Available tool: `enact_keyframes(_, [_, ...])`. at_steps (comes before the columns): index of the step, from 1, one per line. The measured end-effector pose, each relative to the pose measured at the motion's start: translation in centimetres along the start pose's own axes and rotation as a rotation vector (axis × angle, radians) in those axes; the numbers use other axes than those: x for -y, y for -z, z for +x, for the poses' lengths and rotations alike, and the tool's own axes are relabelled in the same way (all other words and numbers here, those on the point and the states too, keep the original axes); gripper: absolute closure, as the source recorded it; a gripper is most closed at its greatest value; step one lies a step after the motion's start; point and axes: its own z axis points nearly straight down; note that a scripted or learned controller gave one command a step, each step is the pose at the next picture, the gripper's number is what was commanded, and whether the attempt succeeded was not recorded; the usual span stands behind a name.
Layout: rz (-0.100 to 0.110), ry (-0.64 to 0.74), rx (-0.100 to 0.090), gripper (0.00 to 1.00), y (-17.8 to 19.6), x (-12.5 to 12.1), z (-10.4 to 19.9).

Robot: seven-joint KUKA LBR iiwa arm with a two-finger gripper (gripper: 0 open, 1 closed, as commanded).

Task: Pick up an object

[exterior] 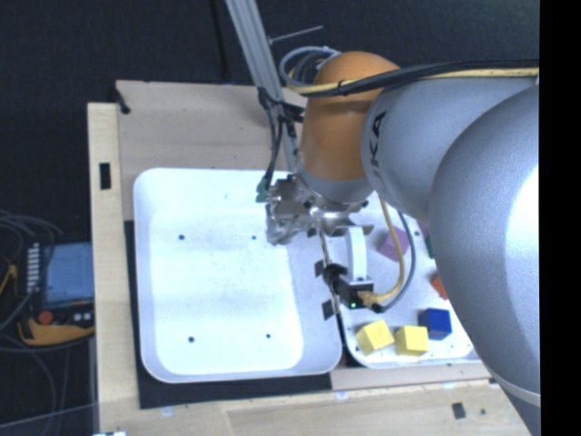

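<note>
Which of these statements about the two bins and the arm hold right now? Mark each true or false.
1. Two yellow blocks lie side by side in the right bin. True.
2. A blue block sits in the left bin. False: it is in the right bin, beside the yellow blocks.
3. The hand hangs over the inner edge of the left bin, near where the two bins meet. True.
4. The orange band on the arm is over the left bin's far-left corner. False: it is above the bins' far edge, near the middle of the bench.
5. A purple piece lies in the right bin. True.
</note>
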Motion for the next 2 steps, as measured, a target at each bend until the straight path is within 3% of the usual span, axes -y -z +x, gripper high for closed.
enact_keyframes(1, [-0.002,-0.004,0.001,1.00,1.82,0.74,0.05])
enact_keyframes(2, [0.000,-0.002,0.003,0.00,1.72,0.75,-0.01])
